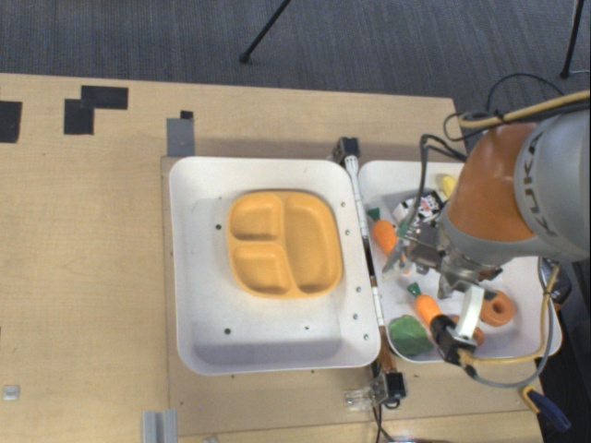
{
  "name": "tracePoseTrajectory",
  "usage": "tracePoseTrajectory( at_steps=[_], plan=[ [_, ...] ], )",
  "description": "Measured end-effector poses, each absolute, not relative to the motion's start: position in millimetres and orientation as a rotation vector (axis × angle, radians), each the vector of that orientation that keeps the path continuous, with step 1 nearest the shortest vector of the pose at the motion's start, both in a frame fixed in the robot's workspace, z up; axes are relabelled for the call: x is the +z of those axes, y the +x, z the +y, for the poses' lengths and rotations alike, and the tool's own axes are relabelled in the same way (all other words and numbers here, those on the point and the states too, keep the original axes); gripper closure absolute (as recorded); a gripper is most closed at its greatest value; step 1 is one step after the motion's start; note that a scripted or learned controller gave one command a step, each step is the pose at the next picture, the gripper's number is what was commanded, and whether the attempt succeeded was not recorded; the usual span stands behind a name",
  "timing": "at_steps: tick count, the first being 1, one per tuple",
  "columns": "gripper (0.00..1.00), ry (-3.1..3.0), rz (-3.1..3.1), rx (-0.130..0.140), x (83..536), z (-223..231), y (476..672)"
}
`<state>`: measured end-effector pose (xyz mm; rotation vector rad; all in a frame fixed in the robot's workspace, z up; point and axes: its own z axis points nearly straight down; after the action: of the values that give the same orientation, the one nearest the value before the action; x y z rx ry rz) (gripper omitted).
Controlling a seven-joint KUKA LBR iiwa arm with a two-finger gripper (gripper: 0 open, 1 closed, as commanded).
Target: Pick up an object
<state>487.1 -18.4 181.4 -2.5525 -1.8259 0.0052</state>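
Note:
My gripper [413,253] hangs low over the right bin [545,340], near that bin's left side, with the grey and orange arm above it hiding much of the bin. An orange carrot-like piece [381,234] lies just left of the gripper. A second orange piece [425,307] lies below the gripper, beside a green lump [409,336] in the bin's near-left corner. An orange ring [500,310] rests to the right. A small white, black and red item [420,208] and a yellow piece [449,185] lie at the back.
The left bin [199,330] holds a yellow divided plate [282,244] in its middle. A black rail [362,238] runs between the two bins. The wooden bench [83,275] stretches to the left.

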Motion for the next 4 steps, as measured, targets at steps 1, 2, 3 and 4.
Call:
tracePoseTrajectory(
  at_steps=[1, 2, 3, 4],
  plan=[
    [0.00, -2.552, -1.826, 0.005, 181.4, -18.4, 487.1],
    [0.00, -2.552, -1.826, 0.005, 181.4, -18.4, 487.1],
    [0.00, -2.552, -1.826, 0.005, 181.4, -18.4, 487.1],
    [0.00, -2.553, -1.826, 0.005, 181.4, -18.4, 487.1]
  ],
)
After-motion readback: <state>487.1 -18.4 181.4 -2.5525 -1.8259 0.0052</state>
